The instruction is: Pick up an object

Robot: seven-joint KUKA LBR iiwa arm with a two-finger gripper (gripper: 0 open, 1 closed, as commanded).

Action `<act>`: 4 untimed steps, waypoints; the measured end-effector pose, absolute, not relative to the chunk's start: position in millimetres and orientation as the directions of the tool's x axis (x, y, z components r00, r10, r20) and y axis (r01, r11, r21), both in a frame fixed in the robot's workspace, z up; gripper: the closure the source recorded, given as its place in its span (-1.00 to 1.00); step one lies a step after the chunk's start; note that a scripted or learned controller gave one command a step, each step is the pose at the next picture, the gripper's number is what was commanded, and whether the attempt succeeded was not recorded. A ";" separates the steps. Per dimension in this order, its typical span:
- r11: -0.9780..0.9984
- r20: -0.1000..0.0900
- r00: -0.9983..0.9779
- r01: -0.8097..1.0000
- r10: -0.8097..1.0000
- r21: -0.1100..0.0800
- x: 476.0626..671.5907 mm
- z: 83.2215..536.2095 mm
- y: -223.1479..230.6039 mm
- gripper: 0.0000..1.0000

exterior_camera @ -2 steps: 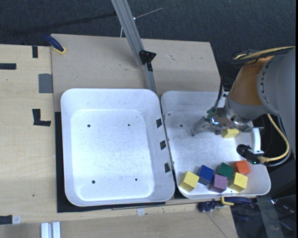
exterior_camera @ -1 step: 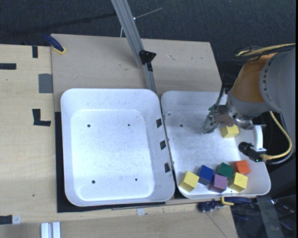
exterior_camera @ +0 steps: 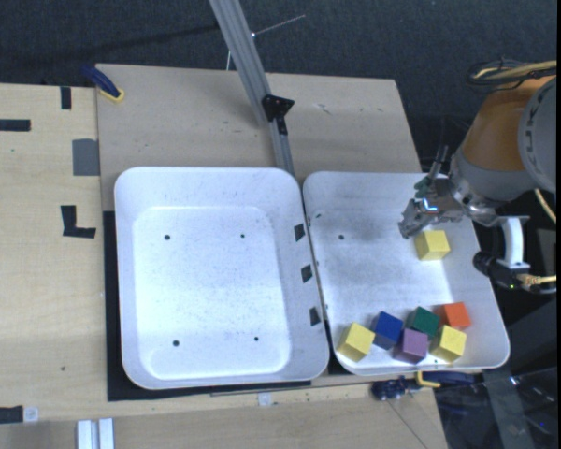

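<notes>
The cluster of blocks sits at the right bin's near edge, while the lone yellow cube lies just below-right of the end effector, grip unreadable.

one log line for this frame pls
tool over right bin | yellow cube just below it | grasp unconfirmed | six cubes in bin

Pincer at right bin, touching yellow cube at mid-right. Other cubes clustered lower right. Left bin centre frame.
</notes>
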State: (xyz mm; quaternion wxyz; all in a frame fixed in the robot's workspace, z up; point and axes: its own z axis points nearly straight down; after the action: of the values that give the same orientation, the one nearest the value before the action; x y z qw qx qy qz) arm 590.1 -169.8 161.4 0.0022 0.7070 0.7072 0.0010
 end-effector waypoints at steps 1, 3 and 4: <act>0.002 -0.001 -0.002 1.000 1.000 0.004 596.6 205.5 -168.0 1.00; 0.002 0.000 -0.002 1.000 1.000 0.001 601.4 273.4 -162.1 1.00; 0.006 0.001 -0.006 1.000 1.000 -0.002 611.2 259.9 -107.6 1.00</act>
State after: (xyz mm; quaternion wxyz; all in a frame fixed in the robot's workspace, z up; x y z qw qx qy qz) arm 611.2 -107.6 259.9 -0.0011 0.7049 0.7093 -0.0002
